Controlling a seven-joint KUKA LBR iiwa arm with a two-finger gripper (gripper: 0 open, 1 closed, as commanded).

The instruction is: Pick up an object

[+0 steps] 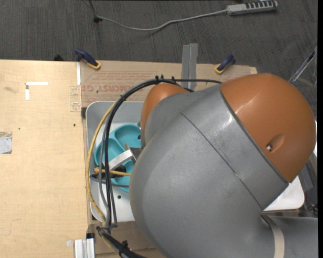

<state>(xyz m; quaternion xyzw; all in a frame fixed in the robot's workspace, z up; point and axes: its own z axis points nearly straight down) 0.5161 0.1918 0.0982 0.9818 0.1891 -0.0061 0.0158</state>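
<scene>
Grey arm [202, 171] over teal object [122, 140], left bin [95, 115]

I work in a robotics lab or test cell. My grey arm [202, 176] with its orange band reaches over a plywood surface [40, 151] carrying a white bin [93, 113]. Spring clamps [88, 59] pin cardboard at the far edge, cables [108, 151] loop off me, and a power strip [251, 6] lies on grey carpet beyond.
</scene>
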